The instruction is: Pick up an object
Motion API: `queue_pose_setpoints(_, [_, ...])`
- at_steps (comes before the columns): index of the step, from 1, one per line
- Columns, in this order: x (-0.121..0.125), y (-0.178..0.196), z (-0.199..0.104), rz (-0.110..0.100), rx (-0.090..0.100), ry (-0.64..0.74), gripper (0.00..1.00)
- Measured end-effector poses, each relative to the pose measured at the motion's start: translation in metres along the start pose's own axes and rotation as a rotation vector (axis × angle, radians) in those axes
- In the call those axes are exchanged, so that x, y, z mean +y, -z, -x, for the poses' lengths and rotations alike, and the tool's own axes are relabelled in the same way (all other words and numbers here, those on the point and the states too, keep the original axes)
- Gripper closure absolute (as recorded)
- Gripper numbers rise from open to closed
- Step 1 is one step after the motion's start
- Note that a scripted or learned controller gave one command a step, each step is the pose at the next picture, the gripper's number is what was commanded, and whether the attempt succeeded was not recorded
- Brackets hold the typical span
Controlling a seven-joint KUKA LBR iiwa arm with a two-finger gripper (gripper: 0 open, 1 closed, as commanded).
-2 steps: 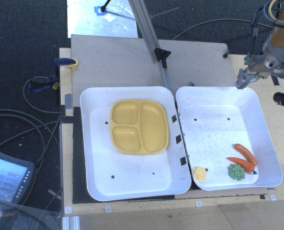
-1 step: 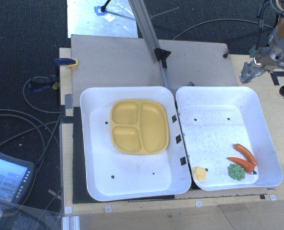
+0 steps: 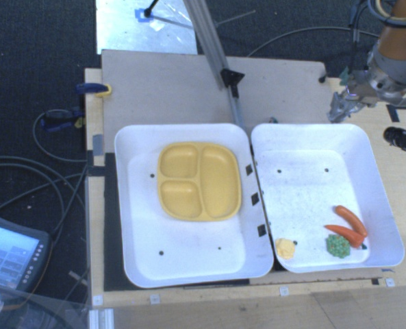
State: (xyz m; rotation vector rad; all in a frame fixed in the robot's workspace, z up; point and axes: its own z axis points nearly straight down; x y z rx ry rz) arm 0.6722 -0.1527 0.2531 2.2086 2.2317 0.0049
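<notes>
Objects for picking lie in the near right corner of the right bin [image 3: 305,142]: an orange carrot [image 3: 351,219] atop a second carrot [image 3: 344,234], a green broccoli piece [image 3: 337,246], a yellow piece [image 3: 285,248]; the yellow tray [image 3: 199,181] sits in the left bin [image 3: 137,252]; the gripper [image 3: 341,107] hangs above the right bin's far rim, well apart from them; whether the jaws are open I cannot tell, and nothing shows between them; the approach seems barely begun; next it should travel toward that corner and descend.

One fixed camera looks down at a slant from above the bench [image 3: 189,81], both white bins [image 3: 189,259] central.
</notes>
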Motion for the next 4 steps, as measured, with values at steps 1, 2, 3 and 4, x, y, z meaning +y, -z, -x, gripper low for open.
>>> queue_pose_setpoints(1, [-0.020,-0.013,-0.049,-0.004,0.001,0.000,1.00])
queue_pose_setpoints(2, [-0.039,-0.003,-0.097,-0.003,0.002,0.001,1.00])
queue_pose_setpoints(3, [-0.060,0.003,-0.153,-0.004,0.002,0.001,1.00])
queue_pose_setpoints(4, [-0.089,-0.007,-0.206,-0.005,0.002,0.001,1.00])
